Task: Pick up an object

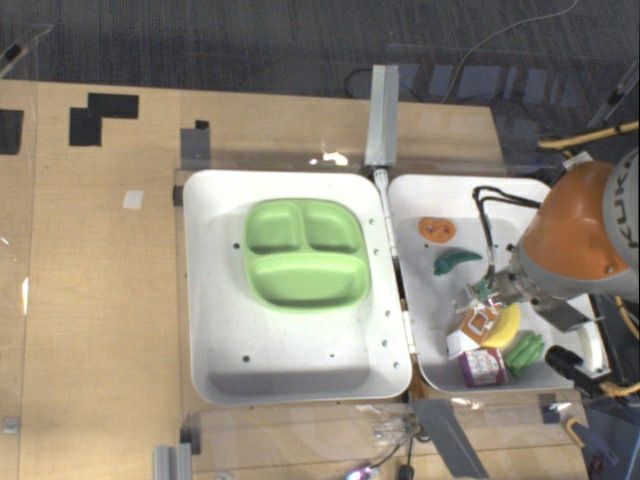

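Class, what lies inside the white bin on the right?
Right white bin: orange disc, dark green piece, yellow banana, purple box, light green item. The grey arm covers part.

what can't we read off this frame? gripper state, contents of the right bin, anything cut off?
- Gripper: in the camera view the orange band and wrist cover it; its state cannot be told.
- Small packet under the gripper: label too small to read; contact unclear.
- Banana and purple box: partly overlapped by neighbouring items.
- Right bin: its right side is hidden by the arm.
- Green tray: compartment contents too washed out to judge.
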`<state>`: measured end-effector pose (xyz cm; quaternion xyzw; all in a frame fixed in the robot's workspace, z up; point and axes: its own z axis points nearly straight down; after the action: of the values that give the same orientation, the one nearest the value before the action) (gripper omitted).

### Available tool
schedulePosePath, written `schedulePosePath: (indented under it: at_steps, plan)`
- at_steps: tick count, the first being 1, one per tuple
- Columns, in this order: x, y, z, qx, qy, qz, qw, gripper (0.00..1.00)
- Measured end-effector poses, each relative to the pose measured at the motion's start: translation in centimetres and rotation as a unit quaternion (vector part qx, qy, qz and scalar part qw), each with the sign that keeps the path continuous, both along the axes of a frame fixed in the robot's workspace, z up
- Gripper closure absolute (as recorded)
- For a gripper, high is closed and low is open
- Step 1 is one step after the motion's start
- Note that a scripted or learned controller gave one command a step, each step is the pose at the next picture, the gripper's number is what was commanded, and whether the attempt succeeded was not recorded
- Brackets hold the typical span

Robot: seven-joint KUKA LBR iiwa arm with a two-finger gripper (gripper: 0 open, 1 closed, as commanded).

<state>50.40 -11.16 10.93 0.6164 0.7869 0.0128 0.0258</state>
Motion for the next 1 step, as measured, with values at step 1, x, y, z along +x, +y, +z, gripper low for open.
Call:
schedulePosePath:
  at_steps: [1]
  plan:
    - [3.57,5.86,7.63,0.0079,0.025,-0.062,0.9977,1.0]
